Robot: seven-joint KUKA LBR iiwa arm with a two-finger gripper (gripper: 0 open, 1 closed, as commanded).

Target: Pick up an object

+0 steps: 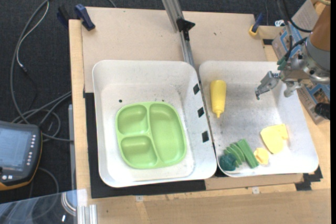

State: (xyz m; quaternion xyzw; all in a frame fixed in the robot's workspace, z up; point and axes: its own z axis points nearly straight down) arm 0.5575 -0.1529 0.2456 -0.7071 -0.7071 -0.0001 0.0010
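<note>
While the grey arm reaches in from the right, its metal claw (274, 85) hangs over the upper part of the right bin (239, 113), fingers spread apart with nothing between them. That bin's white floor looks speckled and scuffed. On it: a smooth yellow squeeze bottle (218, 97) lying near the left wall, a ridged green plastic veggie thing (237, 155) at the bottom edge, a pale yellow chunk (274, 138) and a small yellow bit (261, 156) beside it. The left bin (105, 86) holds a glossy lime-green divided plate (151, 135) with three compartments. Both bins sit on a pale wooden counter (136, 34).
</note>
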